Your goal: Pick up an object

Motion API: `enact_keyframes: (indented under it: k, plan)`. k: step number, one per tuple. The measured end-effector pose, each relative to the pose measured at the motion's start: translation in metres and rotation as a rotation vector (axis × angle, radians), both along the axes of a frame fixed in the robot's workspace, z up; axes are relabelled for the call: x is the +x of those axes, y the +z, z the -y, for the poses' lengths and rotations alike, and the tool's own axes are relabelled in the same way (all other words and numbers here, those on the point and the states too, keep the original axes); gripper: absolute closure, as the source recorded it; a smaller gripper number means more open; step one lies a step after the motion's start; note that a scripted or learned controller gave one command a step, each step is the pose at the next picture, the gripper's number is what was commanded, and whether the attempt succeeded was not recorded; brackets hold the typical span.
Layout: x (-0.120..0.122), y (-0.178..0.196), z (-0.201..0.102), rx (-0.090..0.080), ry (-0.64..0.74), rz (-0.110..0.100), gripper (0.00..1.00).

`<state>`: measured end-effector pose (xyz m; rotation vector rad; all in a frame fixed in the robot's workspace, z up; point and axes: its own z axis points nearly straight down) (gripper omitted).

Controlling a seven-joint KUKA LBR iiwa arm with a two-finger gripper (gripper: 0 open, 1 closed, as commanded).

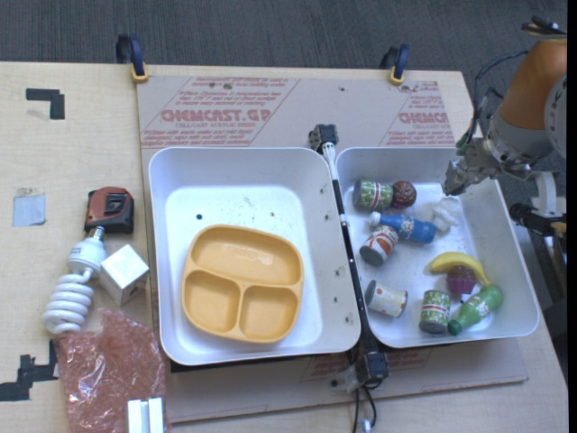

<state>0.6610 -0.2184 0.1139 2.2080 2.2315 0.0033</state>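
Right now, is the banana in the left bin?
No, the banana lies in the right bin, near the green bottle.

Grey carpet floor beyond a pale wooden bench.

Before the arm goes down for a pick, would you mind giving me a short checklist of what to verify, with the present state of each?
1. Gripper over the right bin: ok, it hangs above the bin's upper right part.
2. Pickable thing beneath it: ok, a small white object lies just below the tip.
3. Nothing held yet: cannot tell, the tip is too small to read.
4. Neighbours apart from that target: not ok, the blue bottle lies right beside it.
5. Bin wall clearance: ok, the tip is inside the rim.
6. Left bin irrelevant: ok, it holds a yellow divided tray.
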Motion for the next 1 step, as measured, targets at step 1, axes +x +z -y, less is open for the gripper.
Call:
enact_keyframes:
  k: [1]
  plan:
    - [0.0001,0.0,-0.0003,0.0,0.0,0.0,0.0]
